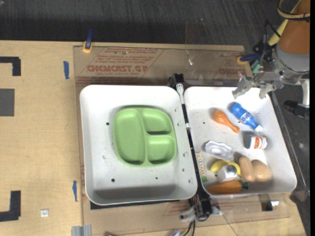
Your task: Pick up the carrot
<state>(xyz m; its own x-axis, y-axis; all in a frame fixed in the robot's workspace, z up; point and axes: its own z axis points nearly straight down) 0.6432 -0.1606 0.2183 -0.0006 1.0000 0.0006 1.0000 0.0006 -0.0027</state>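
At the right bin's [289, 167] near edge lies a long orange carrot [225, 187]; the fingers [242, 90] seem spread, empty

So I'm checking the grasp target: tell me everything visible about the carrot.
The carrot is a long orange piece, plastic-looking, with a dark green stub at its right end. It lies flat along the near wall of the right bin, roughly left to right, just below the yellow item and beside the tan potato-like piece.

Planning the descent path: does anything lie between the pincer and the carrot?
Yes. The pincer is at the right bin's far edge; the carrot lies at the near wall. The blue bottle, the small can and the potato lie between.
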